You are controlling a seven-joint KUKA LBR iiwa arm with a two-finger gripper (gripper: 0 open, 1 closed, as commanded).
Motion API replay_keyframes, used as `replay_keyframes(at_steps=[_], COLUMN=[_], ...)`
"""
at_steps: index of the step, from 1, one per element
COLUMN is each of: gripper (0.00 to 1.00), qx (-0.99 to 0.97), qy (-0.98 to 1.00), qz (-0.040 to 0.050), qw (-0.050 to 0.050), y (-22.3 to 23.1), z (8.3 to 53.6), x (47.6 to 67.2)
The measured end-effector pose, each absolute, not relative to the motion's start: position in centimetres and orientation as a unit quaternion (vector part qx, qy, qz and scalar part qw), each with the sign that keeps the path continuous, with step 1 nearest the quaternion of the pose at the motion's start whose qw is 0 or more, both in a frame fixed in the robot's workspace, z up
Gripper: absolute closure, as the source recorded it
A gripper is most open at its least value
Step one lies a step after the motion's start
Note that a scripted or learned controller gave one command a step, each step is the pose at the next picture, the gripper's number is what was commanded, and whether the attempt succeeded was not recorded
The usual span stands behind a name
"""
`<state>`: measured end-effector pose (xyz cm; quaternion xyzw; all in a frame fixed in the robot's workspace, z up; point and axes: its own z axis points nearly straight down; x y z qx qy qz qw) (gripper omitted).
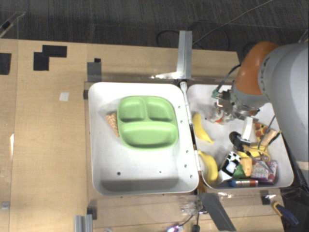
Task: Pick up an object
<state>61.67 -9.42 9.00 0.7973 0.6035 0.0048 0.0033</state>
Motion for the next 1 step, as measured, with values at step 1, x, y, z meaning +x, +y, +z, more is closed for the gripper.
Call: replay_keyframes(at_steps=[1], gripper=[1.00], qx=[0.766], qy=[0.642], qz=[0.0029], qw=[0.002], y=[-2.86], z=[19.57], x=[64.33])
